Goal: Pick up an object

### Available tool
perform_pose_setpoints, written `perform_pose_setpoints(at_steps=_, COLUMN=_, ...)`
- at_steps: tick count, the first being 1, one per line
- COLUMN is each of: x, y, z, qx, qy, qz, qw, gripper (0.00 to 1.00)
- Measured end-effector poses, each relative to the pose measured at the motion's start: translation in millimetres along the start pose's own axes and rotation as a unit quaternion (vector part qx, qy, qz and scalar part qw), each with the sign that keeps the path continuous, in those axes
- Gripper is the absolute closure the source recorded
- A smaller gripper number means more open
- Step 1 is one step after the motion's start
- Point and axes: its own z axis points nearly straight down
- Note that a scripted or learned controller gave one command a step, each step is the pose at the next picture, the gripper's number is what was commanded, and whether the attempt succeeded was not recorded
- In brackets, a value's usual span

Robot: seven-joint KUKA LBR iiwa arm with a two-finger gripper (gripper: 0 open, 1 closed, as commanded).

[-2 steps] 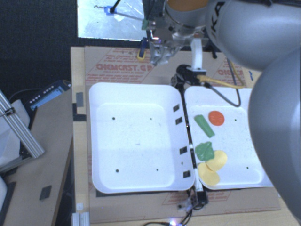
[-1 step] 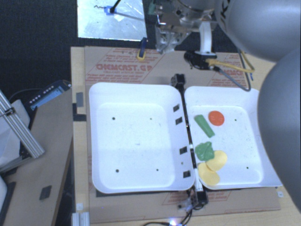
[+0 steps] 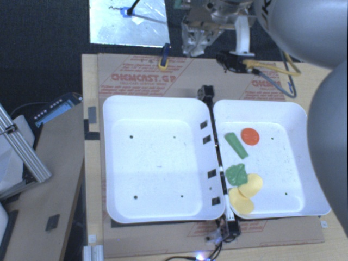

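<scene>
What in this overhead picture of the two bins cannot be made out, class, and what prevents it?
- Gripper, camera view: jaws blurred, open or shut unclear.
- Right bin: its right side hidden behind the grey arm.
- Yellow pieces: overlapping, so their count and shapes are uncertain.
- Green lump: too small to identify.

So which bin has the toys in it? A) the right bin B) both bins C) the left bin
A: the orange disc, the green stick, the green lump and the yellow pieces all lie in the right bin.
</scene>
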Motion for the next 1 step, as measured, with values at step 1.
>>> perform_pose_setpoints(at_steps=1, x=-5.0, y=0.1, z=-43.2, qx=-0.001, qy=0.000, qz=0.000, qw=1.0000, gripper=1.00)
